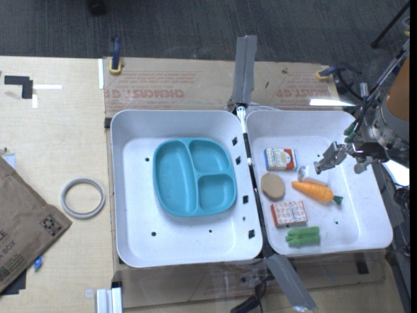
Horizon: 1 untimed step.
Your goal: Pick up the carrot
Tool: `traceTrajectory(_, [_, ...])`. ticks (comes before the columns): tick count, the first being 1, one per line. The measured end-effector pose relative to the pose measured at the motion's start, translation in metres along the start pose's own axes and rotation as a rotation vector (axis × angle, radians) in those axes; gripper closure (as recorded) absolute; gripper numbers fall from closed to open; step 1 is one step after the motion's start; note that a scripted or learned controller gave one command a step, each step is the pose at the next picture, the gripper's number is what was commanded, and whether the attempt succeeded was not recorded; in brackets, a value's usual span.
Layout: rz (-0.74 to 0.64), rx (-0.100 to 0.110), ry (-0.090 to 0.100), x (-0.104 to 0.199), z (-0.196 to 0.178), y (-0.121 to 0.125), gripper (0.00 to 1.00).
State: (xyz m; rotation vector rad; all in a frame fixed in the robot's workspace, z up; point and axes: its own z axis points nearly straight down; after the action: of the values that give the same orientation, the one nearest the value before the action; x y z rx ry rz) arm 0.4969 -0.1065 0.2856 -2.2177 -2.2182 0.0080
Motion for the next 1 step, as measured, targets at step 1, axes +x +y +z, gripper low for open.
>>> traceTrajectory(1, [0.199, 0.001, 0.001, -0.0381, 0.0778, 0.0009, 0.0])
